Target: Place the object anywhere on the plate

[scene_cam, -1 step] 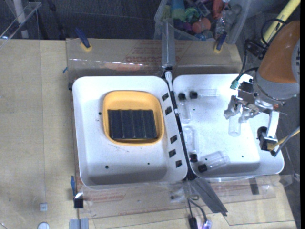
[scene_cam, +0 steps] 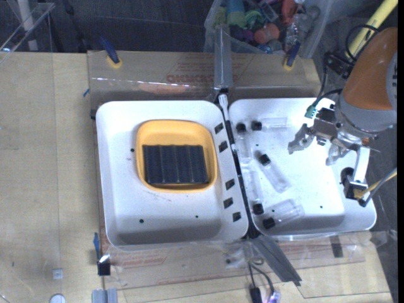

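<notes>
Camera view: end effector point(scene_cam: 319, 145) fingers apart, empty, above vials point(scene_cam: 273, 172); plate point(scene_cam: 175, 154) in left bin point(scene_cam: 120, 169)

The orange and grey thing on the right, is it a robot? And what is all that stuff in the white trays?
Yes, it is a robot arm, reaching in from the right. One camera above the bench looks down at a slant. At the arm's end is a gripper with two fingers, like a pincer. The fingers are spread apart with nothing between them, above the right bin. In that bin lie several small clear bottles with black caps. The left bin holds a yellow plate with a dark ridged block lying on it. Behind the bins stands a clear box of colourful toys.
</notes>
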You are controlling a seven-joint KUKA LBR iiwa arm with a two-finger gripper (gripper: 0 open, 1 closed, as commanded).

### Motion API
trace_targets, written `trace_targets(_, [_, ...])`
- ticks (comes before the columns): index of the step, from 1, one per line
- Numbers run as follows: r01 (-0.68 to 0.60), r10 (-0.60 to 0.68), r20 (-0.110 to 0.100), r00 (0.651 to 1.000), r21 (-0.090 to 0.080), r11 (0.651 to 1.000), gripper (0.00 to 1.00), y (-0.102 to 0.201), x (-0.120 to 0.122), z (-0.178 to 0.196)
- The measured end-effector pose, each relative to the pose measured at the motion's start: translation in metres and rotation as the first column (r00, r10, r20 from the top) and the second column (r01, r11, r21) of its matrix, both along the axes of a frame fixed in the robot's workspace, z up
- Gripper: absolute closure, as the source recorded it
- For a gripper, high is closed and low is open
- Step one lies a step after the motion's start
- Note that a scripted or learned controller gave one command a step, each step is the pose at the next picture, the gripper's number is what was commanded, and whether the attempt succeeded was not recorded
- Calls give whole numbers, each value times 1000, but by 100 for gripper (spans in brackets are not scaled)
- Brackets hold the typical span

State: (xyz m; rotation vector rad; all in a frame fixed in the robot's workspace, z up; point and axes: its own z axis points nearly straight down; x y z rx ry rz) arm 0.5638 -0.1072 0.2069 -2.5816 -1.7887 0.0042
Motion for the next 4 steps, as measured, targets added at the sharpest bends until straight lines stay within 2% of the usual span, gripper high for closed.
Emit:
trace_targets(1, [-165,165,4,986,-2,986,0,-11,45,40])
trace_targets(2, [-184,184,-1,983,1,983,0,-13,50,24])
trace_targets(3, [-165,165,3,986,-2,986,0,-46,84,5])
trace_targets(4, [-358,358,5,934,-3,934,0,-83,104,-7])
